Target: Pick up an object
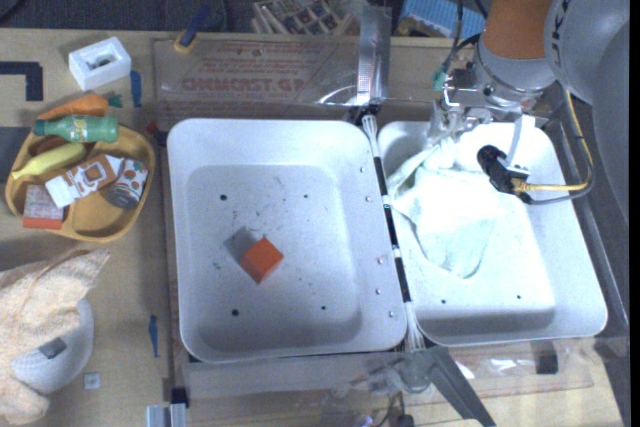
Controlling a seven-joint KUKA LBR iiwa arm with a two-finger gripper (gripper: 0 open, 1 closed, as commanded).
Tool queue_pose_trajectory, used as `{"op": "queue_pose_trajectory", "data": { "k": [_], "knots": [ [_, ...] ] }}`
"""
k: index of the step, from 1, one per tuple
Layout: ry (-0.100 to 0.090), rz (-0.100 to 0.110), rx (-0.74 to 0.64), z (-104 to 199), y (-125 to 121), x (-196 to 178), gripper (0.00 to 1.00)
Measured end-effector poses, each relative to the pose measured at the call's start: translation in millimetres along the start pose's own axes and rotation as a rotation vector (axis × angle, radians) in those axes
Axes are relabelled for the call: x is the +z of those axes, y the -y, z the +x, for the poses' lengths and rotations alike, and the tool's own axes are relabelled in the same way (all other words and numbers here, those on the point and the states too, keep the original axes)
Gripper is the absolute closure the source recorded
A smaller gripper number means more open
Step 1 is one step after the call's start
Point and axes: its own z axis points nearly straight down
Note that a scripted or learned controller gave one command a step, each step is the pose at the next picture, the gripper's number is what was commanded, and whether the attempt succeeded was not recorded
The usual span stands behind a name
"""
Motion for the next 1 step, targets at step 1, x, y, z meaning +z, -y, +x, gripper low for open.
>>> {"op": "queue_pose_trajectory", "data": {
  "k": [1],
  "knots": [
    [-0.002, 0.005, -0.097, 1.0, 42.3, 4.6, 1.00]
  ]
}}
